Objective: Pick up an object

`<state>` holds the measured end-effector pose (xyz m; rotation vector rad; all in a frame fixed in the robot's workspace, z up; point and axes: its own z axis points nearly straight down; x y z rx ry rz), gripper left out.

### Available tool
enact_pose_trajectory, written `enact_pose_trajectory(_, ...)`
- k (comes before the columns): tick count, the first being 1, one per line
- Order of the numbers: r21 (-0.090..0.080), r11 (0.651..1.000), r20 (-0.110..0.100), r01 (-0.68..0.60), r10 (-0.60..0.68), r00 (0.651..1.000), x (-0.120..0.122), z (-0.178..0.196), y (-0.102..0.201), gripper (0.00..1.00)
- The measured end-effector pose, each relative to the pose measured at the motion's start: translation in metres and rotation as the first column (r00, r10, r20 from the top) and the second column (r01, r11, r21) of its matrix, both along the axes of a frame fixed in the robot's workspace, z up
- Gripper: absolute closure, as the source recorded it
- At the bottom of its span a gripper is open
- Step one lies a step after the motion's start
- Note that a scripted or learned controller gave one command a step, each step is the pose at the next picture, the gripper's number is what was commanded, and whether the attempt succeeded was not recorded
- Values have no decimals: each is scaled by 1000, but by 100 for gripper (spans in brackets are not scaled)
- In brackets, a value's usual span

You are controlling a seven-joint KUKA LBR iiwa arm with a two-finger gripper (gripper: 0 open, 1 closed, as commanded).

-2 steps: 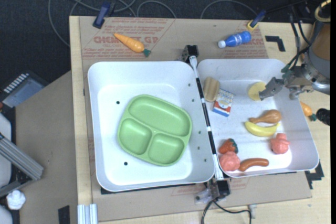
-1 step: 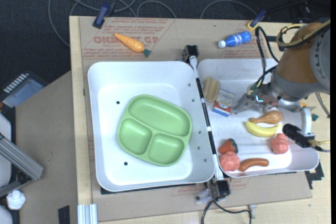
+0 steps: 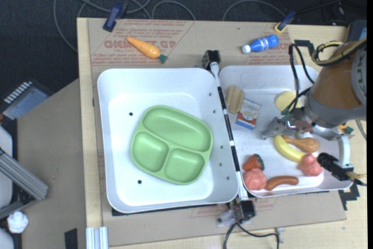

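Note:
The right bin point(image 3: 256, 72) holds several toy foods. My gripper point(image 3: 278, 126) hangs low in the middle of this bin, on the grey arm with its orange band point(image 3: 335, 87). A yellow banana point(image 3: 287, 148) lies just below the gripper, with an orange drumstick-like piece point(image 3: 304, 144) beside it. A small red and white carton point(image 3: 247, 114) lies to the gripper's left, and a yellow lemon point(image 3: 285, 100) sits behind it, partly hidden by cables. I see nothing held in the gripper.
A tan block point(image 3: 235, 98), a red strawberry point(image 3: 253, 162), pink pieces point(image 3: 254, 180) point(image 3: 311, 165) and a sausage point(image 3: 282, 182) share the right bin. In the left bin point(image 3: 116, 96) lies a green divided plate point(image 3: 170, 144). A carrot point(image 3: 144, 47) and a blue bottle point(image 3: 261, 44) lie behind the bins.

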<state>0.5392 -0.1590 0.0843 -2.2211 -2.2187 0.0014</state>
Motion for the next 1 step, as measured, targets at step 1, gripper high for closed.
enact_pose_trajectory(1,0,1000,0,0,0,1000,-28,0,0,0)
